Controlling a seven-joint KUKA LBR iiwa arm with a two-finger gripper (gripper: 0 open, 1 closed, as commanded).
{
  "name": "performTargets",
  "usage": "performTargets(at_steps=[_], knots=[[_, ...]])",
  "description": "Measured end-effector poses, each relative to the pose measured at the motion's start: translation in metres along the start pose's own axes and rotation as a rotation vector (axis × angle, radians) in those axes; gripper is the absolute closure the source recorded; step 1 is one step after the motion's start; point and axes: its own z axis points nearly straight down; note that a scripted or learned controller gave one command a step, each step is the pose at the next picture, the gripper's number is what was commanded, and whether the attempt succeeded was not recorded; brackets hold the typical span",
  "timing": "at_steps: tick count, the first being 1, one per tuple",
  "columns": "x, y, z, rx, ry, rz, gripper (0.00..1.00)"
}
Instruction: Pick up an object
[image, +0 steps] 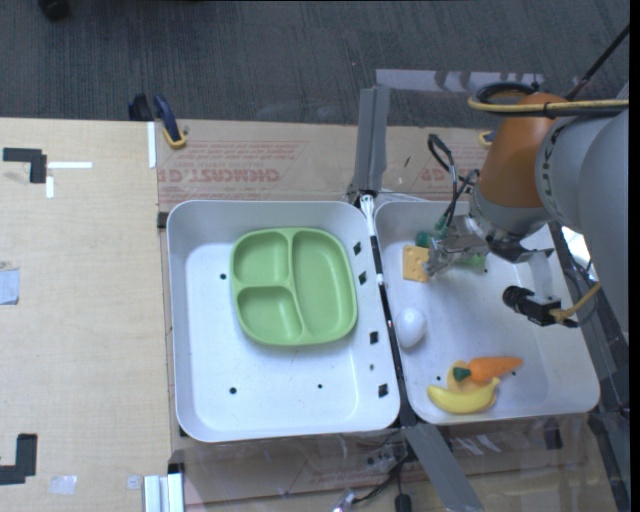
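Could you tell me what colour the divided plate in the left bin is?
The divided plate is light green, seen clearly in the camera view.

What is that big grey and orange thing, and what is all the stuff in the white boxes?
That is a robot arm, seen by one camera looking down from above the bench. It reaches in from the right, and its gripper hangs low in the right white bin, near a yellow wedge that looks like toy cheese. I cannot tell if it holds anything. That bin also has a white egg-shaped thing, a toy carrot and a toy banana. The left white bin holds a green plate with three sections. The robot's job is to pick something up.
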Motion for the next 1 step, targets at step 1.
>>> performTargets(at_steps=[1], knots=[[0.0425, 0.0380, -0.0926, -0.003, -0.001, 0.103, 1.00]])
